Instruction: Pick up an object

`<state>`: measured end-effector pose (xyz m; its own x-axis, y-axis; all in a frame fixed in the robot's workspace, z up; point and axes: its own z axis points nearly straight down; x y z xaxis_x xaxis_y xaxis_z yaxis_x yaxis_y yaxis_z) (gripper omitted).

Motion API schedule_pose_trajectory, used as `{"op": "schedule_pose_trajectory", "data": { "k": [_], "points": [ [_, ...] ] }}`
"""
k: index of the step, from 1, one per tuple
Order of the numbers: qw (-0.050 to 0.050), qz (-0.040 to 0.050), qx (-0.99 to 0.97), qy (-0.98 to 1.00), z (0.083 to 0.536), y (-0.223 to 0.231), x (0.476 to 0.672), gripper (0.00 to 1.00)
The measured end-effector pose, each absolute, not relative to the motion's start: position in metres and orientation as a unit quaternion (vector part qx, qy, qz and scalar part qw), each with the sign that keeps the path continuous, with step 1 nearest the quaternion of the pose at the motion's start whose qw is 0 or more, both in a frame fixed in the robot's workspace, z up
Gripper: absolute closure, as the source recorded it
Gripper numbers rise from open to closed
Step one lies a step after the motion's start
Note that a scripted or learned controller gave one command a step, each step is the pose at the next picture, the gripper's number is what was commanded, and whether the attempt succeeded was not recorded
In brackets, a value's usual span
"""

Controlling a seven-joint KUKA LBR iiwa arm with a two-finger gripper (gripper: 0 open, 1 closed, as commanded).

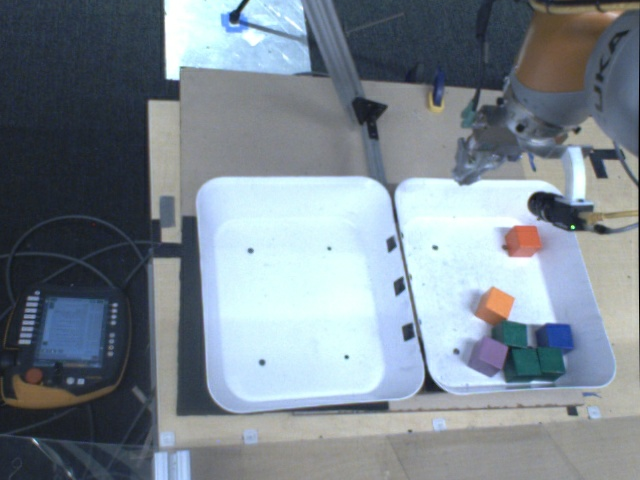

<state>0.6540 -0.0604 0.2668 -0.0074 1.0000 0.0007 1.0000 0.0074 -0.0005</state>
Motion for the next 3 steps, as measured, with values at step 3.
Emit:
{"op": "schedule_pose_trajectory", "data": {
  "k": [3],
  "points": [
    [0.002,-0.0003,-0.704,-0.711,0.231,0.067,0.56,1.0]
  ]
}}
